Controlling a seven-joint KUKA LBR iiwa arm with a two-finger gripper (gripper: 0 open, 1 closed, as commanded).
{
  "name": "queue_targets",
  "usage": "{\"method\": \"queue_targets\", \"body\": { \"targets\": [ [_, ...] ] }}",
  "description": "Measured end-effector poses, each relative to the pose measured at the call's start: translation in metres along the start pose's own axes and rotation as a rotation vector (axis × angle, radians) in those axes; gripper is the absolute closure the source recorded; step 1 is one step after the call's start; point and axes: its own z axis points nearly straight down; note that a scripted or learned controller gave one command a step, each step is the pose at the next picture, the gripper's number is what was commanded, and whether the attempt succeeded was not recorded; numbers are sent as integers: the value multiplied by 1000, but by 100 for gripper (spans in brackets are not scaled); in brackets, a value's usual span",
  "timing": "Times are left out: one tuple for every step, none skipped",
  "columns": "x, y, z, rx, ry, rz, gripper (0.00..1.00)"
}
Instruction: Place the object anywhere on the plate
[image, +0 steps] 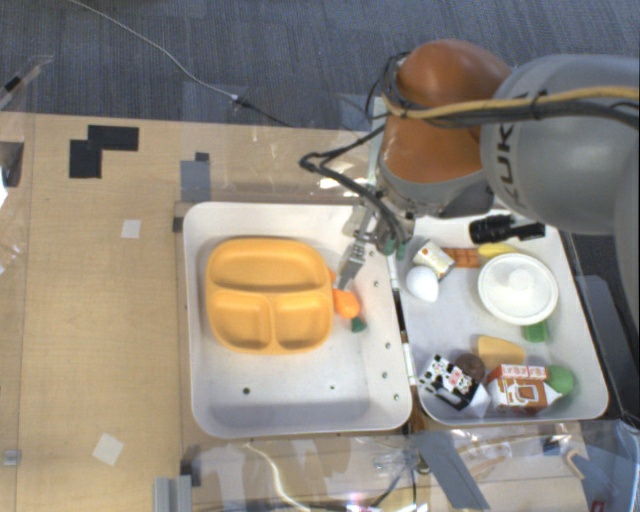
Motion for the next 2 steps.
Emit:
{"method": "queue_targets", "body": {
  "targets": [
    [-2, 2, -13, -5, -8, -1, 100],
    [12, 30, -63, -4, -5, -87, 100]
  ]
}}
